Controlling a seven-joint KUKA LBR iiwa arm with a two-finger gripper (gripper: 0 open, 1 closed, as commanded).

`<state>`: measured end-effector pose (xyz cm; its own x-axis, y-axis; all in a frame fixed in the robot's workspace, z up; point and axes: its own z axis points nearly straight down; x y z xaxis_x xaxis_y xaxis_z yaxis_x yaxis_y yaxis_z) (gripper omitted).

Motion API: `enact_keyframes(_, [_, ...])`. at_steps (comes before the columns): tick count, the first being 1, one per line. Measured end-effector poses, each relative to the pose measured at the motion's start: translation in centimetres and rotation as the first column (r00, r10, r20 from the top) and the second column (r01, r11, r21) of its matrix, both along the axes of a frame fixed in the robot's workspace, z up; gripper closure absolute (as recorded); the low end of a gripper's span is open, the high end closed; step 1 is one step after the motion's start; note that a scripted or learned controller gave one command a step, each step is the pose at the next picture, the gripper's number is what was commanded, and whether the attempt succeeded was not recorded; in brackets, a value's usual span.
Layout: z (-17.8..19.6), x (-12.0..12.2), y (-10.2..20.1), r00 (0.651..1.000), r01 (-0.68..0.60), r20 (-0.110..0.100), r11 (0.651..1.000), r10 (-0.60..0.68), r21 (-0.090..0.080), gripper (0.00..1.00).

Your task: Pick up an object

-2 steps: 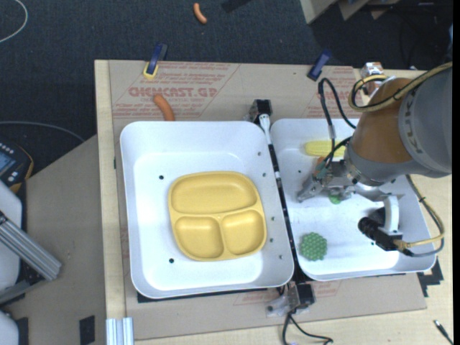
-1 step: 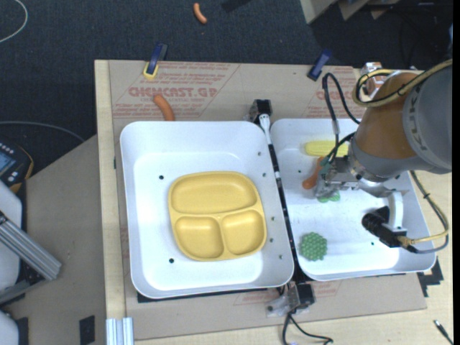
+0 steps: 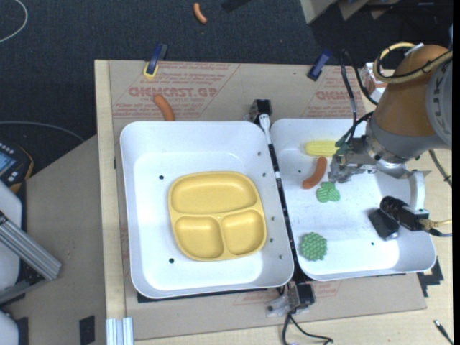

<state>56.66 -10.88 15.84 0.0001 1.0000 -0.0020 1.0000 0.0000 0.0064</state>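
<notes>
Right of centre in the frame, the claw (image 3: pixel 338 165) hangs over the upper part of the right bin (image 3: pixel 359 261), at the end of the arm (image 3: pixel 410 99) that comes in from the right edge. Whether it is wide or narrow cannot be told from this angle, and nothing can be seen held in it.

Just left of the claw lies a carrot (image 3: pixel 314 172), slanted, its lower end pointing toward the bin's left wall. Just above it, near the bin's upper edge, is a corn cob (image 3: pixel 318 148), lying roughly level. Directly below the claw sits a small green piece (image 3: pixel 328 192), close to the carrot's lower end but apart from it. Further down, near the bin's lower left corner, is a round green ball (image 3: pixel 313 246) with a bumpy surface. A black part (image 3: pixel 388 216) hangs over the right half of this bin.

Filling the middle of the frame, the left bin (image 3: pixel 144 192) holds a yellow tray (image 3: pixel 215 214) with three compartments, one wide above and two smaller below.

Both bins rest on a brown board (image 3: pixel 208 85). On it, near the upper left, lies a sausage (image 3: pixel 164 107), and a blue clamp (image 3: pixel 154 61) grips its top edge. Another sausage-like piece (image 3: pixel 200 12) lies on the dark floor at the top of the frame.
</notes>
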Motion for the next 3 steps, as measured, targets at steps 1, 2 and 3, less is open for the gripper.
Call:
enact_keyframes(1, [6.1, 0.4, 0.7, 1.000, -0.002, 0.002, 1.000, 0.002, 0.000, 1.00])
enact_keyframes(2, [6.7, 0.5, 0.7, 1.000, -0.001, -0.003, 1.000, 0.001, 0.001, 1.00])
enact_keyframes(3, [6.6, -0.6, 4.9, 1.000, -0.004, -0.009, 1.000, 0.004, 0.004, 1.00])
